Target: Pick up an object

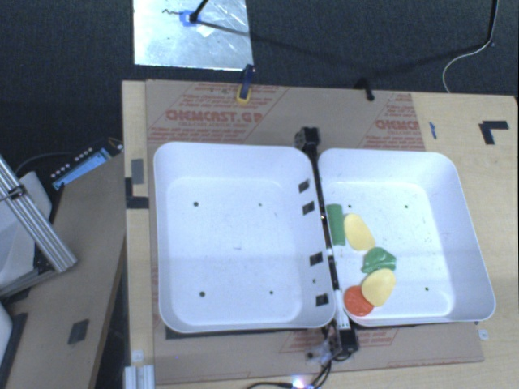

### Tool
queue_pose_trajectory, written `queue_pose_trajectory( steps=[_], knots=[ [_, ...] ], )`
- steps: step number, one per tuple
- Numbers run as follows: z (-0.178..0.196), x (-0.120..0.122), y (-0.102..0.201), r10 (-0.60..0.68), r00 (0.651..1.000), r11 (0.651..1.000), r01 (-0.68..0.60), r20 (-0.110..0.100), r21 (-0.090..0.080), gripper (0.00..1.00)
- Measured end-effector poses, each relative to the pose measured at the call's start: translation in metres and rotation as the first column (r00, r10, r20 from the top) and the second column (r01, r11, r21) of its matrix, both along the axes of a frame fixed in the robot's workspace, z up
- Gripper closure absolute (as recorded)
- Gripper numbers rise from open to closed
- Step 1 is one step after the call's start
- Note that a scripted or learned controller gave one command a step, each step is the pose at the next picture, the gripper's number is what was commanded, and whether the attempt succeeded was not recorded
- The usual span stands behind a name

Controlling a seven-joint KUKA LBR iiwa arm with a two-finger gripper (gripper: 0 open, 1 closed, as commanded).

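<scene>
Closely, 5 small objects [362, 261] crowd the right bin [454, 217].

The cardboard sheet [268, 108] under the bins reads "CHEMCAST GP" in red.

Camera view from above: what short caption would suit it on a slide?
Two white bins side by side on a bench; the right bin holds green, yellow and red toy pieces clustered near its left wall.

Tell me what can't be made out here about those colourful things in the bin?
- Green block: lies against the right bin's left wall; too small to name.
- Green piece: the lower yellow piece overlaps its edge; shape blurred.
- Red piece: partly tucked under that yellow piece.
- Upper yellow piece: surface detail too blurred.
</scene>
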State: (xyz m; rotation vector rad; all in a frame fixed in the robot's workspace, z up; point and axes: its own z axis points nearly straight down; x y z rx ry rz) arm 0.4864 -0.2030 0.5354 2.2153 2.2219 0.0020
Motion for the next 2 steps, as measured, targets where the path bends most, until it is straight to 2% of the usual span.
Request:
queue_pose_trajectory(
  steps=[2],
  knots=[
    [0.0,0.0002,-0.0034,0.0,1.0,1.0,0.0,0.0,0.0,1.0]
  ],
)
